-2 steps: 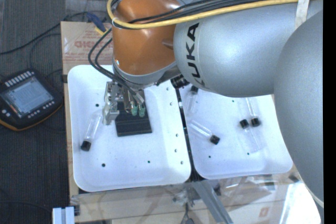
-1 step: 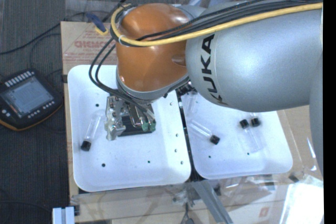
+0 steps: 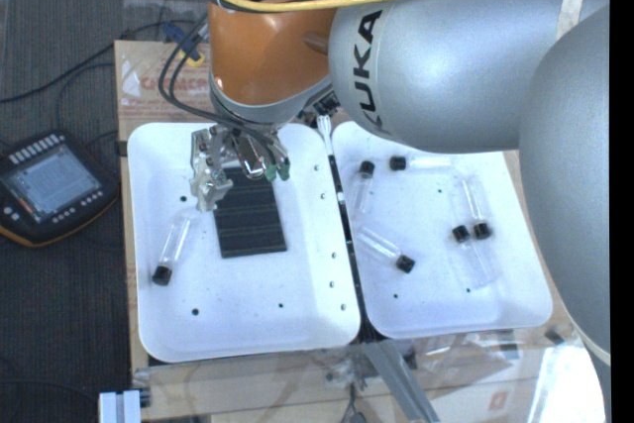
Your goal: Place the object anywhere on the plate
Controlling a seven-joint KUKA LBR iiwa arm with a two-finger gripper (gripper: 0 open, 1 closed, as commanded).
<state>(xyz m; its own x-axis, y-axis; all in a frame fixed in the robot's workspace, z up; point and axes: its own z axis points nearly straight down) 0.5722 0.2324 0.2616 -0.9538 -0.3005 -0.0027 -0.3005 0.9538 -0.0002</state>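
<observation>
A black ribbed plate (image 3: 252, 221) lies flat in the middle of the left bin (image 3: 297, 312). My gripper (image 3: 236, 171) hangs over the plate's far end, under the orange wrist band, and covers that end. A clear tube with a black cap (image 3: 169, 255) lies in the left bin, to the left of the plate and apart from it. No tube shows clearly at the gripper.
The right bin (image 3: 515, 292) holds several clear tubes with black caps, such as one near its middle (image 3: 388, 252) and a pair at the right (image 3: 471, 231). The big grey arm spans the upper right. A handheld control pendant (image 3: 48, 185) lies left of the bench.
</observation>
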